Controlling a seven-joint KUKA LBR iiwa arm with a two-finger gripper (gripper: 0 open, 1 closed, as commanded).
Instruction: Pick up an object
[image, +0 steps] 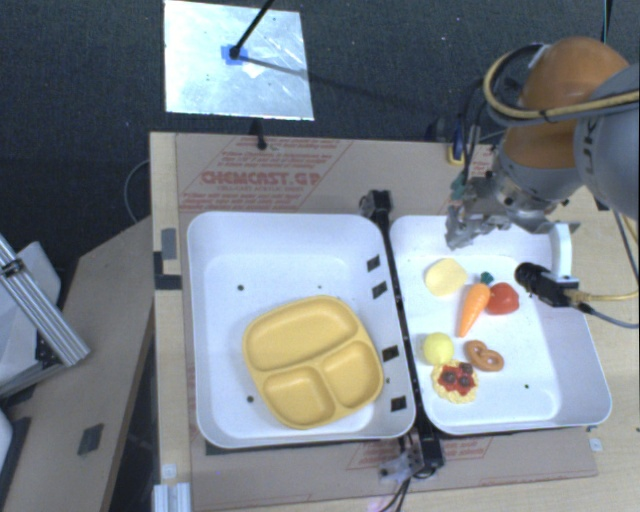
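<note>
Hovering at the right bin's (575, 395) back edge, pincer (466, 232) (open/shut, cant tell) was near the yellow food pc (445, 276), and prob couldve clipped the rim bc so close.

Arm (560, 110) bent downward, claw (466, 230) pointing down.

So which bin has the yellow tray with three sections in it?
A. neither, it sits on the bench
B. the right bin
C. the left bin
C: the yellow tray lies inside the left bin, while the right bin holds the toy carrot and other small play foods.
</note>
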